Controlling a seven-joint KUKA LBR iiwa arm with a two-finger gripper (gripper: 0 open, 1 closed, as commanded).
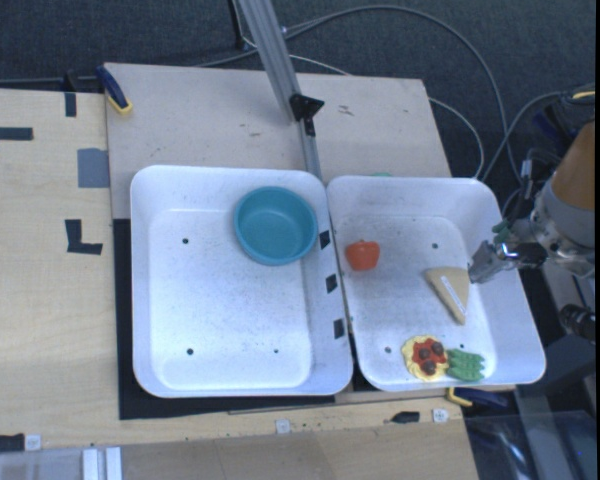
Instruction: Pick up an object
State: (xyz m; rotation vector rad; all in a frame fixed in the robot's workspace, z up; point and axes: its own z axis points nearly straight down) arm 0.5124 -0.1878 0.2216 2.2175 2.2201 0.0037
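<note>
The tan wedge (450,291) lies at the right of the right bin (380,193), just beside the gripper (483,265), which hovers at the bin's right rim, likely lining up on it. Whether its grasp is spread or closed, I cannot tell. Further left sits an orange-red piece (362,255); lower right, a yellow-and-green toy (440,358); a blue bowl (275,225) occupies the left bin (180,368).
</note>
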